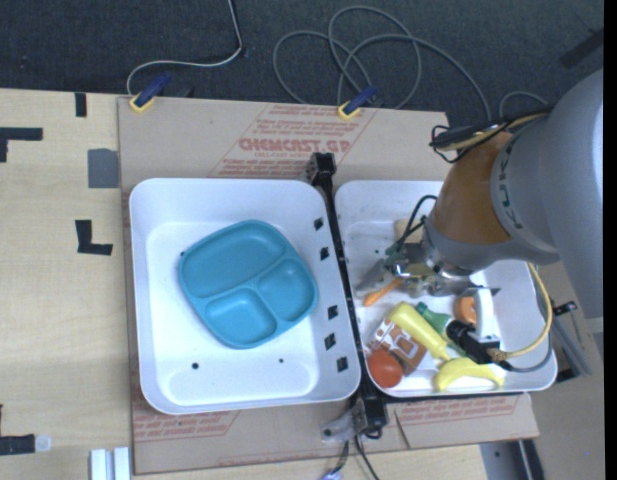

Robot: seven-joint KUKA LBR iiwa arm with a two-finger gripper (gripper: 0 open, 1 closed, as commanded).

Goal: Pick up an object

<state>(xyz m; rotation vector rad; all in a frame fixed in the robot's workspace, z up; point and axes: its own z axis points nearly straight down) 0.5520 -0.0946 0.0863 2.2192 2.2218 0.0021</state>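
In the camera view the arm reaches down into the right bin, its pincer low among the toys; I cannot tell whether it grips anything. A yellow bottle, a red ball and a banana lie nearer the bin's front edge. Nothing looks lifted, so the pick seems still to do.

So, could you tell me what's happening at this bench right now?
The grey arm reaches from the right into the right bin, low over a pile of small toy food: a banana, a tomato, a yellow bottle. The left bin holds a blue divided plate. Nothing looks lifted yet.
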